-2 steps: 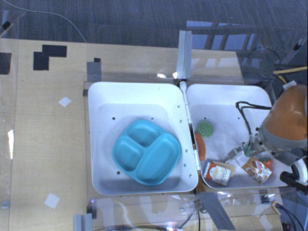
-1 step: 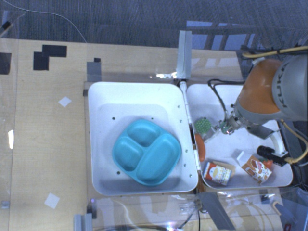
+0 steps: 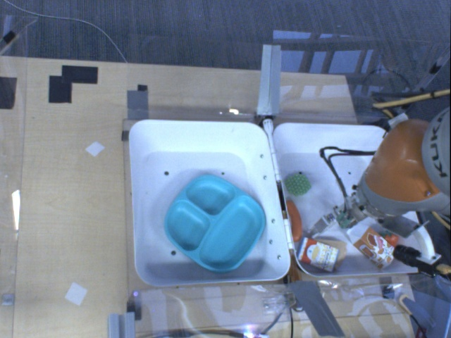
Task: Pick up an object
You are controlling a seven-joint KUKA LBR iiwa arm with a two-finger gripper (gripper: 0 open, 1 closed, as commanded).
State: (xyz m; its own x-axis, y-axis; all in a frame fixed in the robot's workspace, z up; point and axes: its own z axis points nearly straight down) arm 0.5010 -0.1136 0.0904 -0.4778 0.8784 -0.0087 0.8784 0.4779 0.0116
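Gripper [image 3: 343, 215] low over right bin [image 3: 317, 143] on wooden bench [image 3: 63, 189]

Two white bins [image 3: 141, 189], one blue divided plate [image 3: 215, 222], one green ball [image 3: 297, 183], two food packets [image 3: 320, 254] and one orange item [image 3: 294, 220].

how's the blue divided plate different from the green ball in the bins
The blue divided plate is far larger than the green ball. The plate is flat, smooth and split into three compartments; the ball is round with a bumpy surface. The plate lies in the left bin, near its middle, while the ball sits in the right bin, close to the divider. Both rest loose on a white bin floor, untouched by the arm.
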